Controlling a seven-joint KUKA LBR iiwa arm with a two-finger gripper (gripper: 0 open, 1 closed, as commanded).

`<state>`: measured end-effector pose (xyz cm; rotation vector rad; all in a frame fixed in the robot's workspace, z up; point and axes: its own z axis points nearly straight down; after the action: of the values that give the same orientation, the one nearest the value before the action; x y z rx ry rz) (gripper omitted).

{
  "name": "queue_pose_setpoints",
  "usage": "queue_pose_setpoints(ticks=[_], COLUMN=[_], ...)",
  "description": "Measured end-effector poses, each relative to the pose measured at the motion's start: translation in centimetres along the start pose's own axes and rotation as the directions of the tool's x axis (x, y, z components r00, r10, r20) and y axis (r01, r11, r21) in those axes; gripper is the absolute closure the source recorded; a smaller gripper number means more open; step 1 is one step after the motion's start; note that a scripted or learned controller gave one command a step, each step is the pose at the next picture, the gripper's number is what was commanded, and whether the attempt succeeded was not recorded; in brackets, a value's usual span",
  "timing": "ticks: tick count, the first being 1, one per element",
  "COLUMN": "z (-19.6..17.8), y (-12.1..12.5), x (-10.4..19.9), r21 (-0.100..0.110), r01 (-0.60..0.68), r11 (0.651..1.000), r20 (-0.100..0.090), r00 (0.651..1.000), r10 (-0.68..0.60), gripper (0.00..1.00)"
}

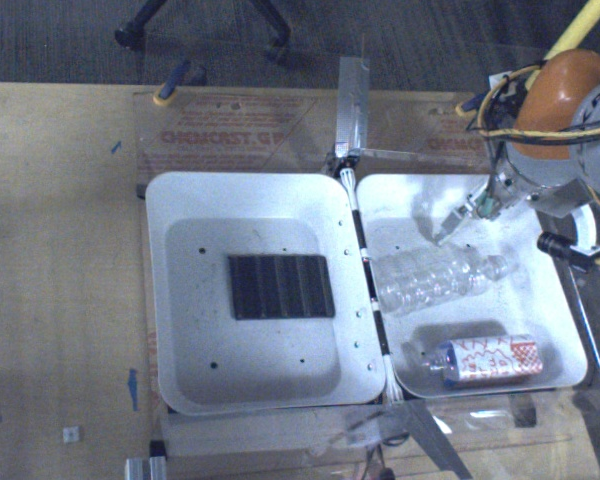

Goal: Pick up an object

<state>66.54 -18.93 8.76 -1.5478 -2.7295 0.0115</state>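
**Arm over the right bin, two objects lying below**

Nearest the camera, the bench (60,268) carries two white bins side by side. The left bin (180,218) holds a dark ribbed rectangular tray (280,286) at its centre. The right bin (570,368) holds a clear plastic bottle (435,278) lying across its middle, and a red-and-white patterned can (488,359) lying by its near edge. The arm (555,108) reaches in over the far right corner; its gripper (458,223) hangs above the bottle, apart from it, nothing between its narrowly spread fingers.
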Motion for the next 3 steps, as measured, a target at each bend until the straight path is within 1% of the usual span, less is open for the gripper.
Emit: queue_pose_setpoints(ticks=[1,2,3], z=[-1.2,-13.4,-13.4], y=[0.3,2.2,2.2], x=[-0.1,3.3,3.4], r21=[-0.011,-0.011,-0.011], r01=[0.001,-0.518,-0.517], r11=[1.0,0.855,0.856], r20=[0.009,-0.002,-0.002], r00=[1.0,0.856,0.856], r10=[-0.001,0.518,0.517], gripper=[1.0,1.0,0.0])
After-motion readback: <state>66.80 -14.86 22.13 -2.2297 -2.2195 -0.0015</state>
